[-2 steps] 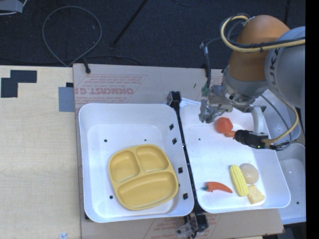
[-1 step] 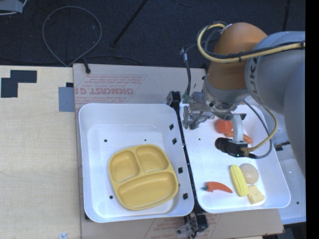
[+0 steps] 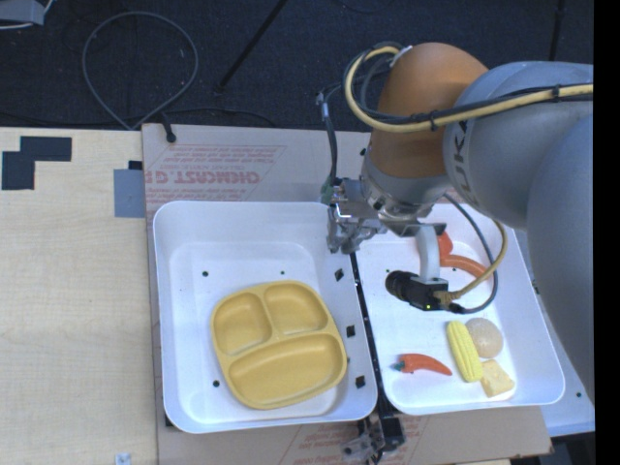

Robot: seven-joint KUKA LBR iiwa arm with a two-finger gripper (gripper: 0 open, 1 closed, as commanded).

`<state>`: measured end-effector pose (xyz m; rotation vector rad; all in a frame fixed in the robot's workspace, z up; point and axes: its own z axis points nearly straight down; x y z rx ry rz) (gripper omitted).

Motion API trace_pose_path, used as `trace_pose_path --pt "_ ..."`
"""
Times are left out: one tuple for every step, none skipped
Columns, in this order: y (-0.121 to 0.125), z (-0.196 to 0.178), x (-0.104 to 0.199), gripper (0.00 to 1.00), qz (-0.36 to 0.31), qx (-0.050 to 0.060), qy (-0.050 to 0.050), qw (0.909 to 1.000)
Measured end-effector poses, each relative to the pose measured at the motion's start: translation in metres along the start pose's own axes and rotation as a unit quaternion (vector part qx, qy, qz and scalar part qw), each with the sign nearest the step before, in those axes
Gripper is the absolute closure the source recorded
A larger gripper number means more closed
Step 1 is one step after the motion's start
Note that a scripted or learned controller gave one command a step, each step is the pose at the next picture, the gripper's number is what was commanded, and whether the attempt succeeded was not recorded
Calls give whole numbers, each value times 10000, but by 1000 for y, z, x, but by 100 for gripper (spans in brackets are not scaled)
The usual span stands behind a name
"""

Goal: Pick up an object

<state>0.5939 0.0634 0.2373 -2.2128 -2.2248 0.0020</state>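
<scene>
Yellow plastic corn cob [image 3: 464, 350] and red toy chilli [image 3: 423, 363] are laid loose in the right shallow white bin [image 3: 533, 364], evidently as picking stock; grey two-finger gripper [image 3: 345, 229] is held over the bins' shared rim; opening cannot be told.

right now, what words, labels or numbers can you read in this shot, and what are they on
"KU": dark letters on the grey arm; the rest is hidden.
Red print on the cardboard, far side: upside down and too blurred to read for sure.
Red print on the cardboard, near side: too small and blurred to read.
</scene>
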Motion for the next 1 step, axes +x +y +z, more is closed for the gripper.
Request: trace_pose_path --pt "-2 -4 47 100 1 -3 -1 10000"
